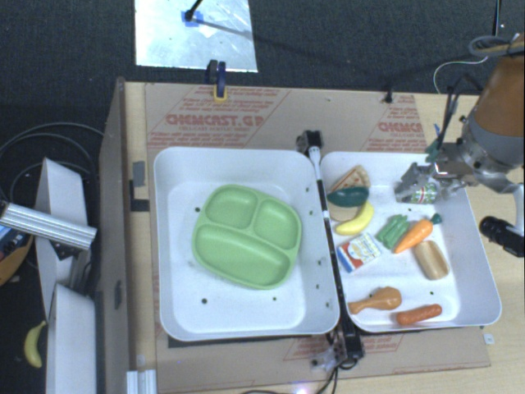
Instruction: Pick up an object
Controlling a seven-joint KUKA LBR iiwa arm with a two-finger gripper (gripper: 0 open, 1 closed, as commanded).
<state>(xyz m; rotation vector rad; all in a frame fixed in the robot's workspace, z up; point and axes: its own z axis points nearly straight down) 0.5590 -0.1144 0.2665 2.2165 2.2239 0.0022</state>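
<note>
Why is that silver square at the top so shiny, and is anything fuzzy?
In the camera view, the silver sheet on the dark floor bounces back light, so it shows pale glare. The white bins look bright and evenly lit, with soft shadows. The end effector looks a bit blurry, while the green tray and banana look sharper.

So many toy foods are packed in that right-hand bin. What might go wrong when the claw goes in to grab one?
Crowding is the main risk. The carrot lies against the green vegetable and close to the bread roll, so the gripper may nudge or catch two at once. The banana sits near the divider, leaving little room on that side. Rounded pieces like the chicken drumstick could slip out.
</note>
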